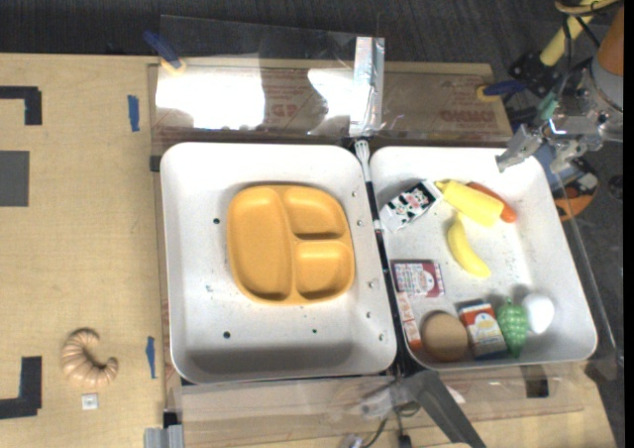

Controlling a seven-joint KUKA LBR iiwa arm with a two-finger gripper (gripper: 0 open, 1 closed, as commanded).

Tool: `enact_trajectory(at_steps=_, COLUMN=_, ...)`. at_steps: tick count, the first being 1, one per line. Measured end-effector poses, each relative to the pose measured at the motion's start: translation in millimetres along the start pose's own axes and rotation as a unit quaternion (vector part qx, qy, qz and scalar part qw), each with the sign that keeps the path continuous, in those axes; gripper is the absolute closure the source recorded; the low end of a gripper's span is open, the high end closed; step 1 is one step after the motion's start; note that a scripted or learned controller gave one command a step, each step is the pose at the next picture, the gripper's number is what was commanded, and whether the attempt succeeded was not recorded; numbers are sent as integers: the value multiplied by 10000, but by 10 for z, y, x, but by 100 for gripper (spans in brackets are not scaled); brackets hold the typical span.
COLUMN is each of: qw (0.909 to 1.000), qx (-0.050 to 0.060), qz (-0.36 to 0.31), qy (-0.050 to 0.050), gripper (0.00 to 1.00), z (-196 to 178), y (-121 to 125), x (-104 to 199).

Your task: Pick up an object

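The right-hand shallow white plastic bin (555, 238) is the landmark, and it holds every loose item that could be picked. A smooth yellow plastic banana (467, 249) lies near the bin's middle, its long axis running from upper left to lower right, with the lower tip pointing toward the bin's near right corner. Just above it sits a blunt yellow plastic block with an orange-red end (476, 202), its long axis also slanting down to the right and the red end pointing to the bin's right wall. Left of that block, against the bin's left wall, a small white card with black patches (407, 205) lies tilted. Below it, flat on the floor, is a small dark red and white packet (417, 279); its printing is too small to read.

Along the bin's near wall stand 4 items in a row: a rounded brown egg-shaped object (445, 334), a red and white labelled carton (482, 327) with unreadable writing, a knobbly green object (513, 325), and a glossy white ball (539, 313).

The left-hand white bin (188, 238), touching the landmark's left wall, holds a matte orange-yellow plate with 3 compartments (290, 242).

The metal gripper (540, 139) hangs over the landmark bin's far right corner, above its rim and well apart from the items. How far its jaws stand open cannot be told, and nothing shows between them.
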State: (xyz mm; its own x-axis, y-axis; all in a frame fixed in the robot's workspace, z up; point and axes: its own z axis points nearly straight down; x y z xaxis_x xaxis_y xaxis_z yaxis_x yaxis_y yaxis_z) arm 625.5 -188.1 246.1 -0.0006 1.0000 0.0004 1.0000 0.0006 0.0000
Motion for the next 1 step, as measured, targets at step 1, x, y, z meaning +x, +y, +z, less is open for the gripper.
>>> enact_trajectory(at_steps=1, qw=9995, qx=49, qz=-301, qy=18, gripper=0, z=1521, y=-220, x=687)
